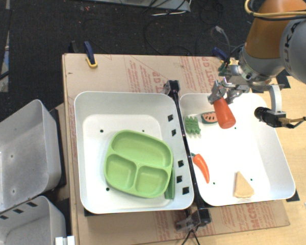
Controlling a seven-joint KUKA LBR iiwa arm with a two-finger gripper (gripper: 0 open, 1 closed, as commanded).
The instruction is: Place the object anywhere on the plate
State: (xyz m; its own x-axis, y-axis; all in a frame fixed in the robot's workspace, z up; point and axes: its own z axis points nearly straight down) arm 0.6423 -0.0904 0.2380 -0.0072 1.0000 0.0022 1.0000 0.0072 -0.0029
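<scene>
Red cylinder [225,114], smooth, hangs tilted between tool [222,100] fingers.

Bright even overhead light, white bins [245,152] near blown out, soft short shadows under objects, dark grainy floor [35,19], mild softness throughout, no motion blur

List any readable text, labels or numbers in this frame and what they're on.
"KU": grey letters on the arm's housing at the right edge, cut off by the frame.
Red printing on the board under the bins: several lines, seen upside down and too blurred to read.
Red printing on the board's front edge: also too blurred to read.
No text on the green plate, the white bins or the food items.
</scene>
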